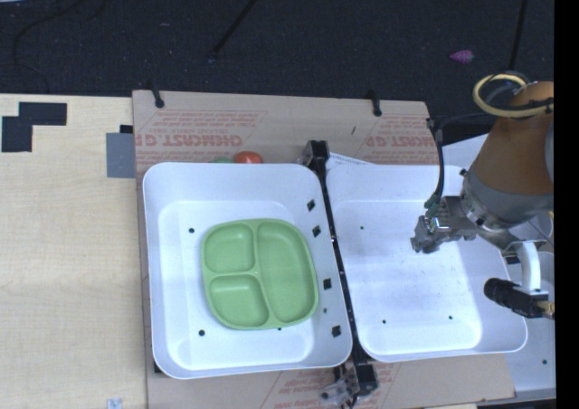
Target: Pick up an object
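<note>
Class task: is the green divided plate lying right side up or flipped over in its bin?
Right side up: the green plate shows three hollow compartments facing the camera.

Arm [511, 163] enters from 3 o'clock edge of view, grey body with orange band high at about 2 o'clock. Wrist angles down and toward 9 o'clock, ending in gripper [425, 237] right of centre. Gripper points toward 8 o'clock, small and dark against pale background. Cable runs up from gripper along arm toward 12 o'clock. Yellowish cable loop sits atop arm near 2 o'clock. Nothing visible between gripper tips.
</note>
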You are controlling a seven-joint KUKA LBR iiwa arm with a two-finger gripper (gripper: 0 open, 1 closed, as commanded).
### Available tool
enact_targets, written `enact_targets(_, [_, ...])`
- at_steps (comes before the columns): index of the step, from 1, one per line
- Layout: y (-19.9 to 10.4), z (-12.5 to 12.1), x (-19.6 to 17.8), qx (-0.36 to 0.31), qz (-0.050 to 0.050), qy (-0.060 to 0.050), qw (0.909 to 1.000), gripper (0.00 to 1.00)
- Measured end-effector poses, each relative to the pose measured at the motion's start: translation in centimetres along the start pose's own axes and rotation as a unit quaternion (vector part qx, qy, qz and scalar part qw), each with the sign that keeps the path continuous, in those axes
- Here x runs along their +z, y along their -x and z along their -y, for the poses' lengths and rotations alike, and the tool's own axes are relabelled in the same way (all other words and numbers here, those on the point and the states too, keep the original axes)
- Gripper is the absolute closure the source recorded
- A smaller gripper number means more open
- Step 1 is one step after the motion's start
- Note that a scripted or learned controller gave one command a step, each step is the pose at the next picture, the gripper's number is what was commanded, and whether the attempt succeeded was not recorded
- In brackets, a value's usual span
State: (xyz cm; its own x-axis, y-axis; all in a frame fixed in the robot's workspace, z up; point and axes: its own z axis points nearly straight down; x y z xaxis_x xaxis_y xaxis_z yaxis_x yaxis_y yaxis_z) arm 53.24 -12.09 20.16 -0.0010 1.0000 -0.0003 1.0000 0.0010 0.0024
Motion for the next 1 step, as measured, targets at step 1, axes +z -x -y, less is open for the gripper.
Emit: enact_targets(1, [0.11, -0.11, -5.28, 0.0, 0.0, 0.0, 1.0, 1.0])
